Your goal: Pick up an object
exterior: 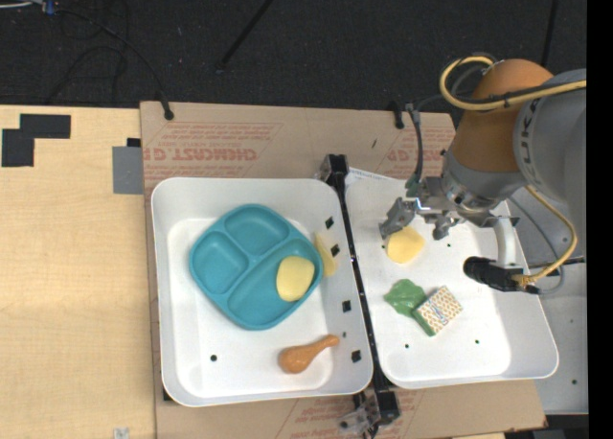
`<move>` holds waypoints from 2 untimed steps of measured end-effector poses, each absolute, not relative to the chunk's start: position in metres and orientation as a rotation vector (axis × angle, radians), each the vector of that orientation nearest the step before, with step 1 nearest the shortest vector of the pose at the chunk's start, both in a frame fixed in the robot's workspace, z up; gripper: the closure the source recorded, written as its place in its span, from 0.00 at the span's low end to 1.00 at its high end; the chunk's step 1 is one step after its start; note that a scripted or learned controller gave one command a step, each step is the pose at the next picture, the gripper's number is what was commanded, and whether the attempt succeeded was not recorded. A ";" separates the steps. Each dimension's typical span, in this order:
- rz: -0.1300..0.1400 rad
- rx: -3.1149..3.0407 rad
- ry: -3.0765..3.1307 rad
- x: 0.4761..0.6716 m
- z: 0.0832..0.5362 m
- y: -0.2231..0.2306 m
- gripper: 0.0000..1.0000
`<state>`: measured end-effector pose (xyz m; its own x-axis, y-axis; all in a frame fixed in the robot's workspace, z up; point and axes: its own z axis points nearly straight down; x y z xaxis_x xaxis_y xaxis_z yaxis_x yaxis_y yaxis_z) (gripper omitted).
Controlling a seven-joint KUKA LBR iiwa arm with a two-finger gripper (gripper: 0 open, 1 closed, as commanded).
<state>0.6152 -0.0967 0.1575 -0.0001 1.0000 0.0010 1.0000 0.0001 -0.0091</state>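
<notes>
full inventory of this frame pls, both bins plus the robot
divided plate: 1, teal, middle of the left bin
round yellow piece: 1, yellow, on the plate's right compartment
drumstick toy: 1, orange-tan, left bin, below the plate
pale yellow piece: 1, right bin, directly under the gripper; cannot tell if it is gripped
green piece: 1, green, right bin centre, touching the packet
patterned packet: 1, tan with print, right bin, right of the green piece
left bin: 1, white
right bin: 1, white
arm: 1, grey with orange band, entering from the right
gripper: 1, metal, over the right bin's upper part
</notes>
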 end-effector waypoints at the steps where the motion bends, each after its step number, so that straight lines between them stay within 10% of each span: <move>1: 0.008 -2.216 -2.217 0.616 0.112 -0.091 0.00; 2: 0.003 -2.222 -2.222 0.616 0.088 -0.091 0.00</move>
<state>0.6162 -0.0908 0.0885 -0.0002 1.0000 -0.0017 1.0000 0.0002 -0.0009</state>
